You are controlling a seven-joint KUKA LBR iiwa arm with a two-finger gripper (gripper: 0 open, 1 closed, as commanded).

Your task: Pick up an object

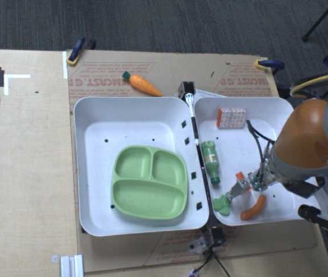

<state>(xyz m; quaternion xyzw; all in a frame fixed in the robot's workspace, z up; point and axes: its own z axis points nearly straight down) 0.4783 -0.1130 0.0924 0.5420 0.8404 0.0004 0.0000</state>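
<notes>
Sausage: small orange-brown toy sausage (253,207), nearest, low in right shallow white bin (279,111).
Gripper: two-finger gripper (233,195), just beside sausage, tips at floppy green toy leaf (222,205); jaw state unclear.
Bottle: green plastic bottle (211,161), beyond sausage.
Box: orange-patterned box (231,118), farthest.

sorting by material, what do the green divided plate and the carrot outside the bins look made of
Green divided plate: likely moulded plastic, matte, uniform pale green with soft rounded rims. Carrot: looks like a plastic or rubber toy, flat even orange with a green stub; which one is unclear.
</notes>
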